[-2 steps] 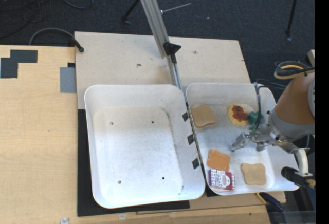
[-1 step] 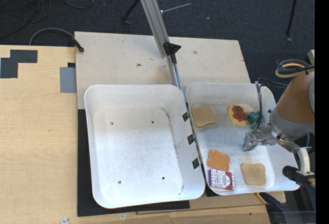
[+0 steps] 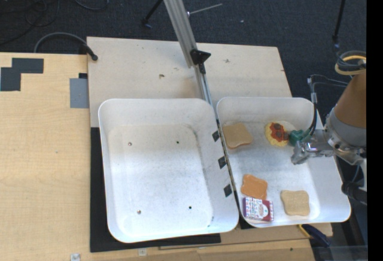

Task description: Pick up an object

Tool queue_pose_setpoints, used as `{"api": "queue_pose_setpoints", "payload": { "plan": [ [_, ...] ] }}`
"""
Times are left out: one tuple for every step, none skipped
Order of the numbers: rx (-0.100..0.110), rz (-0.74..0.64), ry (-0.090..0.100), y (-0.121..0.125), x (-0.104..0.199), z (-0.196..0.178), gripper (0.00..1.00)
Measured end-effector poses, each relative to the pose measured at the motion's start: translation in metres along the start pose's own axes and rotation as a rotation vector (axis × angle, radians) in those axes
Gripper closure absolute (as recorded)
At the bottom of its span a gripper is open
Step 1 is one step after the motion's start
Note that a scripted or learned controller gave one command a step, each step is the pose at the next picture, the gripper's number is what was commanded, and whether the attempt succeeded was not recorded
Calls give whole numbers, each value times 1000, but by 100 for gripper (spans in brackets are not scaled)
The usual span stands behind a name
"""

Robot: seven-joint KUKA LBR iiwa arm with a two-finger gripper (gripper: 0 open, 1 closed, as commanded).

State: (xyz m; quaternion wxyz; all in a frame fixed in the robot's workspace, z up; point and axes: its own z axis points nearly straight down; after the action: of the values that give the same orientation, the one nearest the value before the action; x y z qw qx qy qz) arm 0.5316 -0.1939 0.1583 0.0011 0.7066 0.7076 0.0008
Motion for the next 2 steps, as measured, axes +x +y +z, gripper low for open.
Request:
{"api": "queue_pose_setpoints", "payload": {
  "plan": [
    [-1, 0, -1, -3, -9, -59, 100],
    [2, 0, 0, -3, -10, -79, 100]
  ]
}}
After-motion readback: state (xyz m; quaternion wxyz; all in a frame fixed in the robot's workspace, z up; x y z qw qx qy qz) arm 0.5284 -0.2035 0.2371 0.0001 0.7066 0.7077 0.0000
